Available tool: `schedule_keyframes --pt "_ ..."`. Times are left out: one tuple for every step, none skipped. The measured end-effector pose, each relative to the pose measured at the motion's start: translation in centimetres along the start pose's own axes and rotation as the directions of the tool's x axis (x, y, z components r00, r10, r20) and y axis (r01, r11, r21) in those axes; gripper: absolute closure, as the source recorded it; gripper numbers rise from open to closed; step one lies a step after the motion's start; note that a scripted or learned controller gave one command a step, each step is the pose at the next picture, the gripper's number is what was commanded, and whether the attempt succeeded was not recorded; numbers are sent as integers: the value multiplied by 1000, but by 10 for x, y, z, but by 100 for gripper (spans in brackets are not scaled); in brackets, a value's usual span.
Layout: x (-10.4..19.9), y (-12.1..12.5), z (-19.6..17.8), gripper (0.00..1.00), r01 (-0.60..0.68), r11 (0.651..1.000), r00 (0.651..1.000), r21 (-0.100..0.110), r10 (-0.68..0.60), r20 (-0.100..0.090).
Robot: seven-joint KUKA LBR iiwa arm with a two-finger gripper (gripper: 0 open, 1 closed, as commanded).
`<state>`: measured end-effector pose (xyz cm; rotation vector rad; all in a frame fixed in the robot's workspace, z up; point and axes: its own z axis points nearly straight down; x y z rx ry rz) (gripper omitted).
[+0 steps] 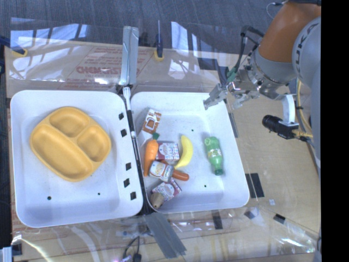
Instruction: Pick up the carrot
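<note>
Orange carrot [149,155], yellow banana [186,150], green bottle [214,154] — white bins [229,179].

2 bins side by side: the left bin [22,162] holds a divided plate [70,142]; the right bin [232,162] holds the carrot [149,156] at its left, a banana [186,150] centrally, a bottle [214,155] to the right. The gripper [218,97] hangs over its far rim.

My light wooden bench [283,201], covered with clear plastic sheeting, carried two shallow white plastic bins side by side, touching along their inner edges: the left bin [32,201] and the right bin [232,187]. Strips of grey tape [166,239] lay on its front.
</note>
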<state>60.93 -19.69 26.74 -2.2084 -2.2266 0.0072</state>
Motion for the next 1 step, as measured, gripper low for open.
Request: schedule_keyframes --pt "-7 -92 153 0 130 991 991 -7 -130 -6"
